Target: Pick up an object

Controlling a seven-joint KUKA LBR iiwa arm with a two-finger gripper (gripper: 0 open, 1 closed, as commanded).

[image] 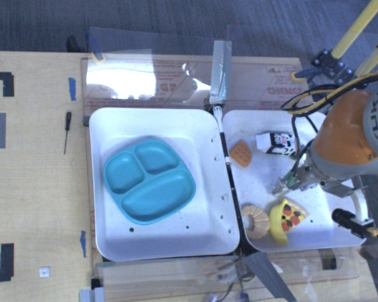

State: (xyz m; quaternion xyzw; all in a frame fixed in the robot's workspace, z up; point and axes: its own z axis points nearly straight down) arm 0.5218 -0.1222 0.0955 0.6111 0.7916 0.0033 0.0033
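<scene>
Hovering: the claw [290, 182] hangs low in the right bin [258, 123], just above the yellow toy [285, 219].
Claw state: cannot tell; its tip is small and blurred, and nothing is seen held in it.
Arm: grey with an orange band [343, 134], reaching in from the right over the right bin.
Yellow toy: at the bin's near edge, with red and dark marks on its face, just below the claw.
Wooden piece [255, 220]: round and tan, touching or just beside the yellow toy on its left.
Orange piece [241, 153]: flat, near the bin's left wall, apart from the claw.
Black and white packet [277, 143]: near the far side, beside the arm.
Left bin [107, 128]: holds a blue divided plate [150, 180] with three compartments.
Counter [31, 168]: light wood, with a screwdriver [67, 131] lying left of the bins.
</scene>
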